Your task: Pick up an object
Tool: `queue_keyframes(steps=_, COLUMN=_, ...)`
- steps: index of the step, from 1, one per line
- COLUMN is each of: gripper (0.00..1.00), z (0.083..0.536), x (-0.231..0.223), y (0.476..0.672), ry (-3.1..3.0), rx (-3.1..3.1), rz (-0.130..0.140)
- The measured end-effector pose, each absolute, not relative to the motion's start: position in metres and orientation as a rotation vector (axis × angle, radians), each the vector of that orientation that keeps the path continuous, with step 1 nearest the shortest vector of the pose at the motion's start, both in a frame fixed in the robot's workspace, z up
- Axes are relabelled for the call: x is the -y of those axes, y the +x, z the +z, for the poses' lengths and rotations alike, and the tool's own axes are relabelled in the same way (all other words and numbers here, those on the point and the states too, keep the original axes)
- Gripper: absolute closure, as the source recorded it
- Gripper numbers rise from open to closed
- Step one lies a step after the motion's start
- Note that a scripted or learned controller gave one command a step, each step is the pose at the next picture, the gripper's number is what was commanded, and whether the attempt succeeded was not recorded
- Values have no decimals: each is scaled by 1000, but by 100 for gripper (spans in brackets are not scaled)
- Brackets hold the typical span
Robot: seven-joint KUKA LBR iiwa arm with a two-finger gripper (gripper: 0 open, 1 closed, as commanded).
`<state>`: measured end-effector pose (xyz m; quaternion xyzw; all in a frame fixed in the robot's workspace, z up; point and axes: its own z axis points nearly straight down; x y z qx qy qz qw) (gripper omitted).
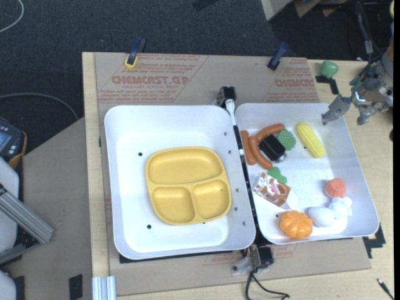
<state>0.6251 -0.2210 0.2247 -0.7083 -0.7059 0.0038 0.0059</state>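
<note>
Fingers spread, above-right of corn

Two shallow white plastic bins, left and right, smooth with a soft sheen. Yellow three-compartment plastic tray, smooth, semi-matt. Brown cardboard sheet under the bins, matt, printed with red lettering. Pale wooden bench top, matt. Toy foods of smooth moulded plastic: yellow corn cob, ribbed; orange pumpkin, glossy with ridges; orange-brown sausages, slightly glossy; green knobbly piece; white rounded piece, glossy. Small black block, matt. Grey metal-looking gripper, dull finish. Dark carpet floor, rough, fibrous, matt.
</note>
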Motion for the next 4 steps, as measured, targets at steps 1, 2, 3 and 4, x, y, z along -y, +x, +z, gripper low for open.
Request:
queue_keyframes(steps=1, gripper=0, z=234, x=220, y=628, ry=-2222, rx=2222, rz=0)
queue_keyframes(steps=2, gripper=0, z=191, x=216, y=628, ry=-2218, rx=2221, rz=3)
queue_keyframes(steps=3, gripper=0, z=147, x=212, y=633, ry=-2216, rx=2222, rz=3)
queue_keyframes(steps=4, gripper=0, z=105, x=211, y=633, ry=-2216, rx=2221, rz=3)
